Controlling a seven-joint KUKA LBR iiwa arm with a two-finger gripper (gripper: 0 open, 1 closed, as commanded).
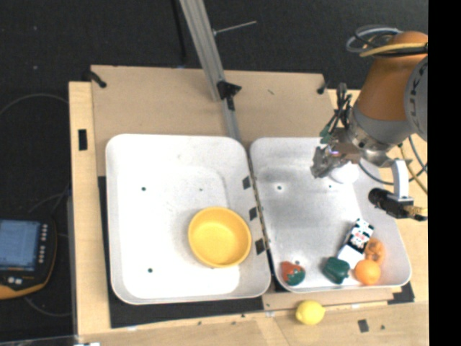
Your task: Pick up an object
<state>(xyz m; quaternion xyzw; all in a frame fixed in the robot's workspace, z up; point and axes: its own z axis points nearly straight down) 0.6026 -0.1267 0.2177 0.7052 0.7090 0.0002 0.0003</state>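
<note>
My gripper [325,163] hangs over the far right part of the right bin [302,200], with bare bin floor beneath it. Nothing shows in its grasp. Several small things lie along that bin's near edge, well away from the gripper: a red and green fruit [292,272], a dark green block [336,269], an orange ball [367,272], a white and black box [357,236] and a small orange piece [374,249]. A yellow bowl [220,236] sits in the left bin [144,186], near its right wall.
A yellow lemon [310,312] lies on the bench outside the right bin's near edge. A grey metal post [205,42] rises at a slant behind the two bins. A handheld controller [21,254] rests at the far left.
</note>
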